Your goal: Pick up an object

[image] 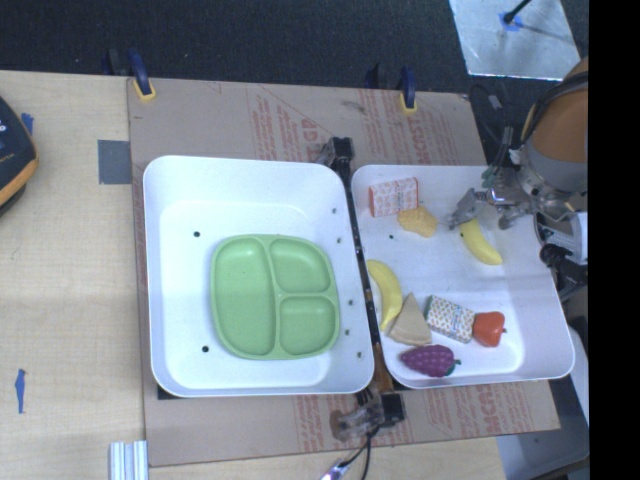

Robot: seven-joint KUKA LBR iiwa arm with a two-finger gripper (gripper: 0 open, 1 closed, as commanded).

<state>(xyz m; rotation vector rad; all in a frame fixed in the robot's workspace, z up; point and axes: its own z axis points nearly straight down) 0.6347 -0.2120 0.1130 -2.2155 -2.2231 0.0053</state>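
2 bananas lie in the right bin [540, 353], and the open gripper [487, 211] hovers at the smaller banana [481, 243].

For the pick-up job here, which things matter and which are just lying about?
Job:
gripper, over the right bin
banana just below it
other pickables there: second banana, carton, yellow chunk, wedge, patterned block, tomato, grapes

Lying about:
green tray in the left bin
clamps
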